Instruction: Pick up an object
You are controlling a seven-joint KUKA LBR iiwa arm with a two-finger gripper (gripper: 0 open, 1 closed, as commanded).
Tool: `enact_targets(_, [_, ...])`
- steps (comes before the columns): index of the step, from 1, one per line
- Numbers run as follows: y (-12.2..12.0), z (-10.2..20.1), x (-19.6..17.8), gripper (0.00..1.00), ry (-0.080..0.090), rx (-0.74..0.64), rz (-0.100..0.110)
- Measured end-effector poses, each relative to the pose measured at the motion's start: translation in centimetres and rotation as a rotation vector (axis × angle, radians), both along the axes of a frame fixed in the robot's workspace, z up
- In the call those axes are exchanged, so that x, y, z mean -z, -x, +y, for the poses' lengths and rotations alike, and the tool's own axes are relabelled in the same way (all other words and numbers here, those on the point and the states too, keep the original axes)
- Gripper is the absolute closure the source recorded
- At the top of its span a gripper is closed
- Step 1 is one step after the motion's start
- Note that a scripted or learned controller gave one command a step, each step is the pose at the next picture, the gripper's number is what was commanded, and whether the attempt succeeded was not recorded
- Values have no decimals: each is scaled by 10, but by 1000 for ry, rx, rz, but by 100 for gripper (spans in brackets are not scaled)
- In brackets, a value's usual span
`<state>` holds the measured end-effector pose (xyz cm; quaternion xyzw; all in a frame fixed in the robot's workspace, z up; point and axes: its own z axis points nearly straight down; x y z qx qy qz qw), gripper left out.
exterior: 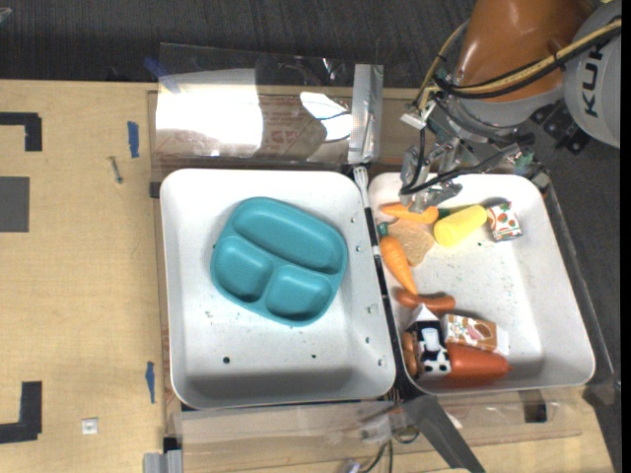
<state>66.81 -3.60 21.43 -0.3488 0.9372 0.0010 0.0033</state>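
My gripper [427,193] hangs over the back left corner of the right bin [552,294], fingers open and pointing down, with nothing between them. Just under its tips lies a small orange carrot [407,211]. To the right of that carrot lie a yellow lemon-shaped toy [460,226] and a small red and white carton [504,223]. A longer carrot [394,259] lies along the bin's left wall.
At the right bin's front left are another small carrot [426,302], a black and white item [430,350], a brown carton [474,332] and a red-orange sausage shape [465,366]. The left bin [197,343] holds a teal divided plate [279,259].
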Motion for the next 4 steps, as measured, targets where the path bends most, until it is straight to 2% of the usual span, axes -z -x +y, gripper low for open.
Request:
enact_targets(1, [-1, -12, -18, 100, 1, 0, -7])
enact_targets(2, [0, 54, -14, 100, 0, -34, -1])
enact_targets(3, [1, 57, 12, 100, 2, -210, 1])
enact_targets(4, [-1, 50, -61, 100, 1, -43, -10])
